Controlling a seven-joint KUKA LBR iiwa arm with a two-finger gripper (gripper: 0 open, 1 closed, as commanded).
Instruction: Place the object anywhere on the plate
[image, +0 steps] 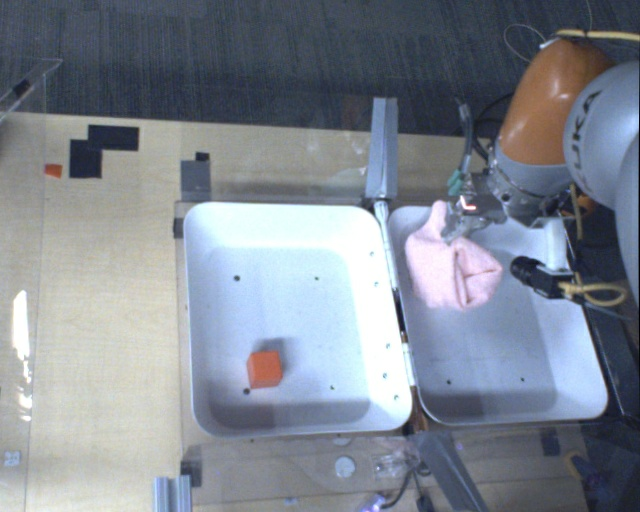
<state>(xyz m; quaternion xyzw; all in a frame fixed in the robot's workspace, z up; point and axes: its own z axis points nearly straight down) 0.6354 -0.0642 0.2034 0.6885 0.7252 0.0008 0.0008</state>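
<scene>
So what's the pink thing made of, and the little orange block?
The pink thing looks like soft cloth, maybe a towel: it lies crumpled in folds with a matte, fuzzy surface. The orange block looks solid, perhaps wood or plastic: sharp edges, flat matte faces. Which one, the picture leaves open.

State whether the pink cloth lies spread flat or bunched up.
Bunched up: the pink cloth sits crumpled with folds in the right bin, under the hand.

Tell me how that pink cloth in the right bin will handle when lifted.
The pink cloth lies crumpled in folds, so it is probably floppy and would drape. It looks thin, likely light. The gripper sits at its upper edge; a pinch there may lift one layer.
</scene>
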